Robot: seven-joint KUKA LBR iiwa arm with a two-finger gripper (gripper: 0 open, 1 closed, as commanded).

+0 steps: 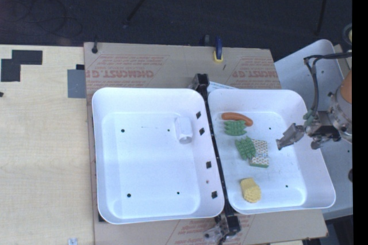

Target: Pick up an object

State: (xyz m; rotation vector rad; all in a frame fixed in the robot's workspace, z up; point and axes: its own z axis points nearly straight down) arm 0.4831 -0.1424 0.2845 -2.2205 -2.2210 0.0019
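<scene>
I am watching my grey two-finger gripper [286, 141] hovering, fingers spread and holding nothing, just right of a green-and-white patterned sponge block [259, 153] in the right white bin [313, 180].

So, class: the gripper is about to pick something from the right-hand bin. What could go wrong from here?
1. The green pieces, sponge and sausage lie crowded together, so the gripper may nudge or grab a neighbour.
2. The yellow piece sits near the right bin's front wall, which may block a finger.

Right bin [313, 189] open along its right side, items clustered left-centre, left bin [109, 203] floor mostly bare
</scene>
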